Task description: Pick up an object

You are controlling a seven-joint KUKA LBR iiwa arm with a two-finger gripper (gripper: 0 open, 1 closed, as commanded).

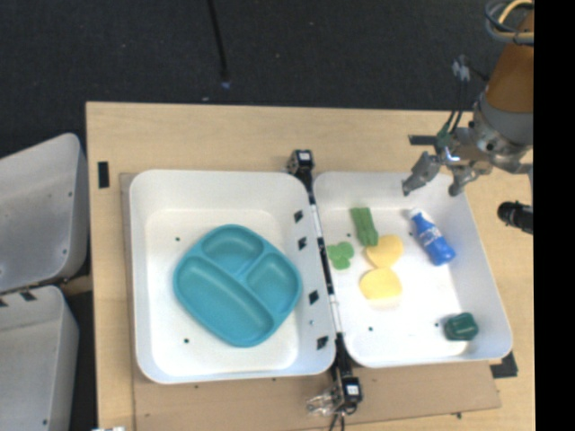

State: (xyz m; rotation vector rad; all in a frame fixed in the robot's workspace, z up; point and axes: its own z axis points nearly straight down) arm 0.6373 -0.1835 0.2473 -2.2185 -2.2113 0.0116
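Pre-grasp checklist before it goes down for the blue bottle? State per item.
1. Gripper open, nothing between its fingers: ok.
2. Blue bottle lying in the right bin, unobstructed from above: ok.
3. Gripper above the bottle: not ok, it sits over the bin's top edge, up-view of the bottle.
4. Room beside the bottle: ok, upper yellow piece lies apart.
5. Finger line matched to bottle's axis: cannot tell.

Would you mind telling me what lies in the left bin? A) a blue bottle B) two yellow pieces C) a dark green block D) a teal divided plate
D: the teal divided plate lies alone in the left bin, while the blue bottle, the yellow pieces and the dark green block are all in the right bin.
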